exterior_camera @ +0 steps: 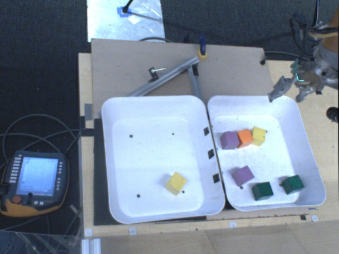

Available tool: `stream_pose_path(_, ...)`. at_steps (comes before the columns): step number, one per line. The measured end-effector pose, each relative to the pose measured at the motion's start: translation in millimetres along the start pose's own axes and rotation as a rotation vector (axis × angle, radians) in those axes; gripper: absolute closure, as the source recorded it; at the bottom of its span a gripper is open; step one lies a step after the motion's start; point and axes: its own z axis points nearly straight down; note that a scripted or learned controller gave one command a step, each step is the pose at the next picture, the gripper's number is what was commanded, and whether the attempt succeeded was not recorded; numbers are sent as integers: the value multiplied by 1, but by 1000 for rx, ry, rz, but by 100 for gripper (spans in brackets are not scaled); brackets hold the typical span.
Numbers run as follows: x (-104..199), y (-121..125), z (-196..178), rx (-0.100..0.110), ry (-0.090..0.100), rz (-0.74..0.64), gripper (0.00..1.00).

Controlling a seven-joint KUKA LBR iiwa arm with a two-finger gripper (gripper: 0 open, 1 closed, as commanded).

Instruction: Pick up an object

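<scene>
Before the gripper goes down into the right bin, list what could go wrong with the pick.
1. The purple block, orange block and yellow block sit packed in a row, so the fingers may find no gap and just shove them.
2. The two green blocks lie near the right bin's front wall, where a finger could strike the rim.
3. The gripper hangs at the bin's far corner, so a straight drop would probably close on nothing.

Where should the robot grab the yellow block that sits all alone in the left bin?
Probably from straight above, closing on two opposite flat sides of the yellow block. It lies turned at an angle, so the gripper would need to twist to match. Nothing touches it in the left bin, so every side looks free.
</scene>
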Motion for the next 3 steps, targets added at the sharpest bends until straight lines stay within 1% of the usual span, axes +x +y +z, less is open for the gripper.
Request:
stream_pose_path(1, 0, 0, 0, 0, 0, 0, 0)
stream_pose_path(2, -2, 3, 62, 5, 1, 3, 0)
stream_pose_path(3, -4, 9, 105, 3, 0, 2, 0)
